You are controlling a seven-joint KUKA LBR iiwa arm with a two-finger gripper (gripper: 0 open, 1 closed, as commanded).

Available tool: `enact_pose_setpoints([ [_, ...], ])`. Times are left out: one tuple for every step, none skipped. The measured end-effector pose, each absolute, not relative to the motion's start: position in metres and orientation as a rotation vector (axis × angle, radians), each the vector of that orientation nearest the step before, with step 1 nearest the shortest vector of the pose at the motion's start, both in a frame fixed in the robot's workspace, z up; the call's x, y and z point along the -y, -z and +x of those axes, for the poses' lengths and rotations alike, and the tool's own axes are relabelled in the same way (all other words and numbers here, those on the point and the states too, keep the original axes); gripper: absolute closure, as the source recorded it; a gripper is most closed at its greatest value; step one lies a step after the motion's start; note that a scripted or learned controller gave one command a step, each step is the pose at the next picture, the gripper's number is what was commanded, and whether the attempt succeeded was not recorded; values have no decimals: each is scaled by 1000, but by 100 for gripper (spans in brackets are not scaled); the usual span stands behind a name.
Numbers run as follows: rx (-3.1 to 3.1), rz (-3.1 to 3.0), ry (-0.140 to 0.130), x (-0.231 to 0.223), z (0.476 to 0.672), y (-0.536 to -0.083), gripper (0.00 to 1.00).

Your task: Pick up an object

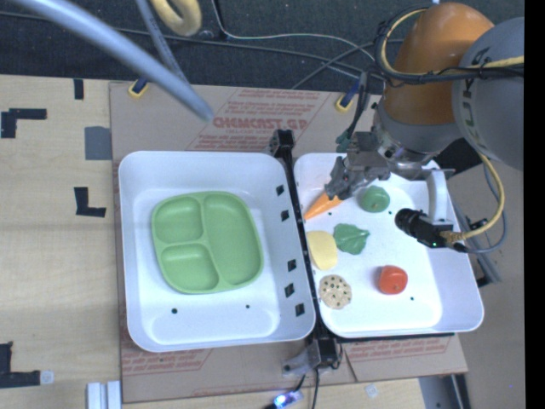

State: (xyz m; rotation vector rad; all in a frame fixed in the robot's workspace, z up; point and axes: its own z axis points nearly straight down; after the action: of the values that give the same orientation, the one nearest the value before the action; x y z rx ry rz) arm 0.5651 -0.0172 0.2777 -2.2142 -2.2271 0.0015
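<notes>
Both bins look like smooth white plastic with a faint sheen — the left bin (136,254) carries a green divided tray (206,241) of matt, moulded plastic. In the right bin (456,301) the toy foods seem plastic too: a glossy red tomato (392,279), a pale yellow piece (322,250) with a soft shine, matt green leaf (351,239) and round green piece (373,199), a smooth orange carrot (322,204), and a speckled cookie (335,292) with a rougher face. Beneath lies printed brown cardboard (247,118), flat and dull, on a matt wood-toned bench (51,271). The arm's orange band (434,54) shines — smooth, glossy shell.
</notes>
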Motion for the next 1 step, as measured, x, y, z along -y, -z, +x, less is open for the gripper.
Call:
enact_pose_setpoints([
  [2225, -2215, -4, -35, 577, -256, 100],
])
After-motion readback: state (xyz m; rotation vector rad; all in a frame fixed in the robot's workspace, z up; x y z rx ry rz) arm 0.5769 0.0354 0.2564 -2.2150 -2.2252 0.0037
